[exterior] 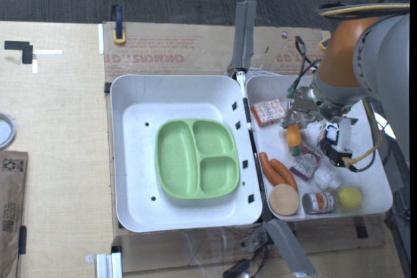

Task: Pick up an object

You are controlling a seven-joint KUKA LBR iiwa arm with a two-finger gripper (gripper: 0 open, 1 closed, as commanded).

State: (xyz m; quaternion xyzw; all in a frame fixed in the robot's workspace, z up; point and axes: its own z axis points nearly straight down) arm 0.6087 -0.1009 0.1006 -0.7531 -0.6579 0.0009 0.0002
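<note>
My gripper (301, 119) hangs low over the back of the right bin (378, 202), under the grey arm with its orange band (339, 62). Just below it lies a small orange object (294, 135), touching or nearly touching the gripper. A red-and-white packet (268, 111) lies to its left. Nearer the front are two orange sausages (277, 171), a purple packet (303, 165), a tan round disc (284, 200), a small can (319, 202) and a yellow lemon (350, 197).
The left bin (130, 140) holds a green divided plate (197, 157). A grey divider post (244, 36) stands between the bins at the back. Cables (355, 156) hang off the wrist over the right bin.
</note>
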